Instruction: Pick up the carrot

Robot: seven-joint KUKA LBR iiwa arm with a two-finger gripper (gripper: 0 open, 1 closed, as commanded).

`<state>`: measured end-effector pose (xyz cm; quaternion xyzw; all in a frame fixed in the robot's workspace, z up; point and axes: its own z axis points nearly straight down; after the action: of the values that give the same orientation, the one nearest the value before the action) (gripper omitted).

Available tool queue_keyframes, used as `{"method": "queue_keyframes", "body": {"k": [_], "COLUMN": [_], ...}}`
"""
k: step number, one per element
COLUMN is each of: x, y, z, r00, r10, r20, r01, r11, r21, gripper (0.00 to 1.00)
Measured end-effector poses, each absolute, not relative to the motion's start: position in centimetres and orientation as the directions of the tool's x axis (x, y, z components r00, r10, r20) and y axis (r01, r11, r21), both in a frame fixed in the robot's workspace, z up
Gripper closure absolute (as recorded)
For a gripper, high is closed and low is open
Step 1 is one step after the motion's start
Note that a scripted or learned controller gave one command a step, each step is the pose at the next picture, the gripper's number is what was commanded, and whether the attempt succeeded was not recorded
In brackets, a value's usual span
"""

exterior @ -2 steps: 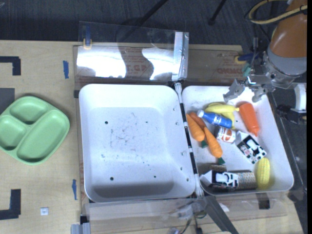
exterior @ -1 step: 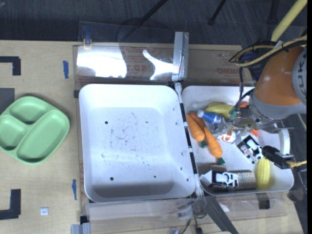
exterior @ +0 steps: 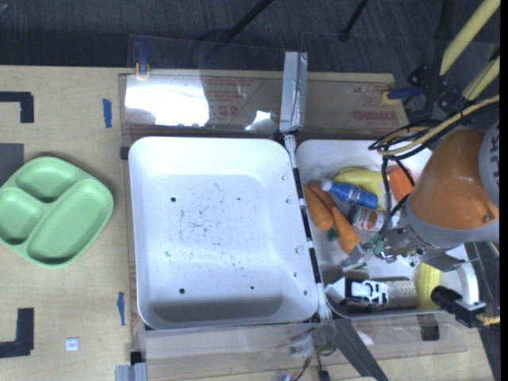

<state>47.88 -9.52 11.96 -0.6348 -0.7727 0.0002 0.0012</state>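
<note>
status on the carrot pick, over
end effector low in right bin. carrot lying in that bin, just beside end effector. blue bottle and banana crowd it.

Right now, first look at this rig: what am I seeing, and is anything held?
This is a single picture from one camera, fixed above the bench and looking down at a slant.

The machine is one robot arm, grey with an orange band, reaching in from the right. At its tip is the gripper, low over the right bin.

Two shallow white bins sit side by side. The left bin is the bigger one in this view. In the right bin lie a carrot, a second carrot just beside the gripper, a blue bottle and a banana. A few smaller items sit near the front, but I can't name them. A green plate rests on the bench, left of the bins.

I can't see anything held. Both carrots lie in the bin.
</note>
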Motion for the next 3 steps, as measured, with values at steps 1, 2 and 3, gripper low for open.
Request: {"method": "queue_keyframes", "body": {"k": [1, 2, 3], "x": [51.0, 51.2, 49.7], "y": [-10.2, -10.3, -10.1], "z": [8.7, 9.8, 8.8], "r00": [-0.38, -0.376, -0.154], "r10": [0.925, 0.927, 0.988], "r20": [0.0, -0.006, -0.002], "r01": [0.925, 0.927, 0.988], "r11": [0.38, 0.376, 0.154], "r21": [0.004, 0.011, 0.011], "gripper": [0.0, 1.0, 1.0]}}
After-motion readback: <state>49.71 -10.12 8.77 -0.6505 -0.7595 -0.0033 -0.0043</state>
